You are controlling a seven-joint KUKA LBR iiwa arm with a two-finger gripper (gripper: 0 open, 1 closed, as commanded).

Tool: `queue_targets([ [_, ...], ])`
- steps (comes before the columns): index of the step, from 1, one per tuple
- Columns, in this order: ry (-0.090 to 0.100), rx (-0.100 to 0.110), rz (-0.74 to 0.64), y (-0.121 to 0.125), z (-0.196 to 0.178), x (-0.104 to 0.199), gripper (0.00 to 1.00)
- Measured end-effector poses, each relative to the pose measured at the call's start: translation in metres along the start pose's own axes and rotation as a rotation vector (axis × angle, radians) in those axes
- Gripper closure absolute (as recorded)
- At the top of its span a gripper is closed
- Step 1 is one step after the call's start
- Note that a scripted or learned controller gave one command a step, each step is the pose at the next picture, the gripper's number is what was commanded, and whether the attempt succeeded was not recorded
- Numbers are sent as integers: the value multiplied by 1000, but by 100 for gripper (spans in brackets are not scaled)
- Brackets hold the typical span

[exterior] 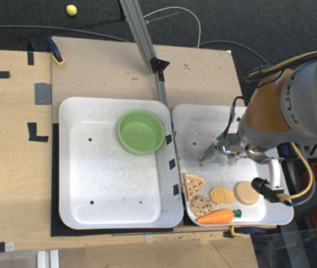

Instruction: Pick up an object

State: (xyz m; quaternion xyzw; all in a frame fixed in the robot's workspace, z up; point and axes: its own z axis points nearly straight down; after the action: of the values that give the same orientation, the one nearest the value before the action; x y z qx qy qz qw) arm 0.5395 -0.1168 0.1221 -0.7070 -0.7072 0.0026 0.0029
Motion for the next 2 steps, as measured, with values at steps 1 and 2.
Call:
queue_targets([
  [1, 1, -3, -2, 1, -12, 1, 100],
  [2, -1, -12, -2, 11, -63, 7, 100],
])
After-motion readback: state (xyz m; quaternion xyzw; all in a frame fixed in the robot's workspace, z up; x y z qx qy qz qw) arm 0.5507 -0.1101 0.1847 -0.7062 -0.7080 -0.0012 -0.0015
